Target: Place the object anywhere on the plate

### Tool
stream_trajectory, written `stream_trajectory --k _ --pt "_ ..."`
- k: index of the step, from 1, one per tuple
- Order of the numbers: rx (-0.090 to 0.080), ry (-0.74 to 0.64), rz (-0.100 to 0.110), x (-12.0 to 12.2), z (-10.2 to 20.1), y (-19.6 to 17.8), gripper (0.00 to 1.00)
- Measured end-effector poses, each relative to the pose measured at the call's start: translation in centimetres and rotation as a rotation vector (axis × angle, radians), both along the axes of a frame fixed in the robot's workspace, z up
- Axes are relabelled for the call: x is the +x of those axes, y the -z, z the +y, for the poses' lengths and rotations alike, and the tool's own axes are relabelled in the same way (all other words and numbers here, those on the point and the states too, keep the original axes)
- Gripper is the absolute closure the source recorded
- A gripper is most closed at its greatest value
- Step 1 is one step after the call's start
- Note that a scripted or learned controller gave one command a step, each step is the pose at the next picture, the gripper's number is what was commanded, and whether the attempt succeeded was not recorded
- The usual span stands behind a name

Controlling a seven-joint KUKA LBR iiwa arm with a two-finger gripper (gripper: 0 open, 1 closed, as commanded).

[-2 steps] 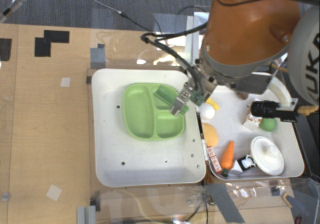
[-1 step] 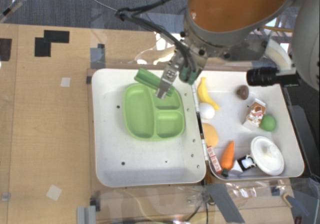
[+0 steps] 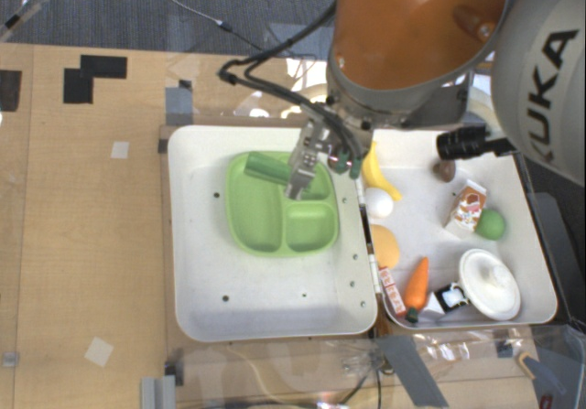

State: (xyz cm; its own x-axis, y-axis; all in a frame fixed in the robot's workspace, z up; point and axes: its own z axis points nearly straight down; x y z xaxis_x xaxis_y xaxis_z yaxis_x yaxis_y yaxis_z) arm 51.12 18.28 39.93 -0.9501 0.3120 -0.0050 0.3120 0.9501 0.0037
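Observation:
A light green divided plate (image 3: 275,229) lies in the left white bin (image 3: 211,288). A dark green oblong object (image 3: 265,167) rests over the plate's far compartment, tilted slightly. My gripper (image 3: 302,174) hangs over the plate's far right part, right at the object's right end. The view does not show whether the object is gripped or merely lies beside the gripper. The big grey and orange arm hides the area behind the bins.
The right bin (image 3: 540,297) holds a banana (image 3: 377,174), a white egg (image 3: 378,204), an orange (image 3: 385,245), a carrot (image 3: 417,282), a small carton (image 3: 467,208), a green ball (image 3: 493,224), a white cup (image 3: 488,281) and a brown nut (image 3: 444,170).

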Motion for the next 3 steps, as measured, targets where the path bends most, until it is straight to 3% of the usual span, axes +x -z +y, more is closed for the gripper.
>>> stream_trajectory --k 1,2,3 --pt "-0.002 -0.263 -0.008 -1.7 -7.9 0.0 1.00" --pt "0.001 -0.322 -0.001 1.4 2.5 3.1 1.00" --pt "-0.002 -0.183 0.007 3.3 1.6 12.6 1.00"
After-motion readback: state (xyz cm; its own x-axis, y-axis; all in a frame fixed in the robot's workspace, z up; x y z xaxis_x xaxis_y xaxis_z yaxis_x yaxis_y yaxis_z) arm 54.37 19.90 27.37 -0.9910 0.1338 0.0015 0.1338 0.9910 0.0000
